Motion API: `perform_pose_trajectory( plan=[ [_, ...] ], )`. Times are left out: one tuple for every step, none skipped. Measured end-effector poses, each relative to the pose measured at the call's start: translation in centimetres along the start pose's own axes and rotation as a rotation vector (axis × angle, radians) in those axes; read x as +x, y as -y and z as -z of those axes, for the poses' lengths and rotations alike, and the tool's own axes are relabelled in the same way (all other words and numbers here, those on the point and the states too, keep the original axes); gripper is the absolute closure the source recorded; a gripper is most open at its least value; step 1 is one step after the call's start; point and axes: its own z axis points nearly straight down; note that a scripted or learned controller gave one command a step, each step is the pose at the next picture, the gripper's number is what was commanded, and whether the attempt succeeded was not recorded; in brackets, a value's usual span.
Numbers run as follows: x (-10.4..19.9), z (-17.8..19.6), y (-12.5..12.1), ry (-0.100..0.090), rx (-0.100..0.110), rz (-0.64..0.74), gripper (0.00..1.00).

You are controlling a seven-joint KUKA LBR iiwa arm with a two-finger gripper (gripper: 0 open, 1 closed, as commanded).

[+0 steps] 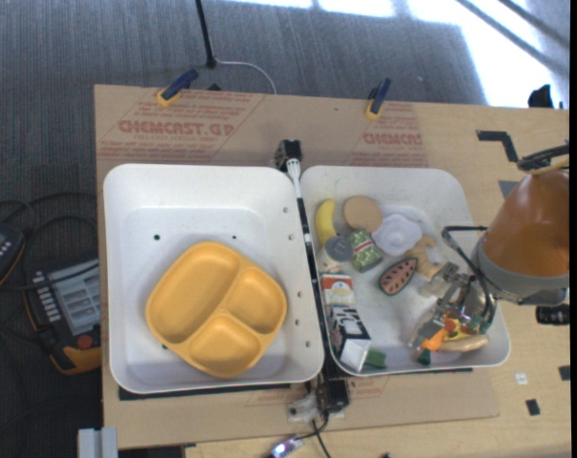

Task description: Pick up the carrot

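Camera view: carrot (439, 336) lies in the right bin (460, 187), near its front right corner, orange with a green end pointing toward the bin's front edge. The gripper (450, 305) is right above and touching the carrot area, metal fingers pointing down into the clutter; cannot tell whether they are spread or pinching anything, too cluttered and small. A pale banana-shaped piece (464, 343) lies just beside the carrot, toward the bin's right wall. The orange band of the arm (531, 227) hangs over the right bin's right rim.

Rest of the right bin: watermelon slice (399, 277) near the middle, yellow banana (325, 221) by the left wall, tan round disc (361, 213) just beside it, green box (366, 252) below the disc, white lump (400, 233) toward the centre, small cartons (340, 289) along the left wall toward the front.

Left of the right bin, touching it, is the left bin (135, 198) with a yellow divided plate (216, 307) inside.
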Motion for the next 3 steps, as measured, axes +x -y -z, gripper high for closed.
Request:
perform_pose_trajectory(
  plan=[
    [-0.2, 1.1, 0.0, 0.007, -0.001, -0.002, 1.0],
    [4.7, 7.4, -7.6, -0.006, 0.005, 0.131, 1.0],
    [2.1, 5.0, -2.9, -0.008, 0.005, 0.332, 1.0]
  ],
)
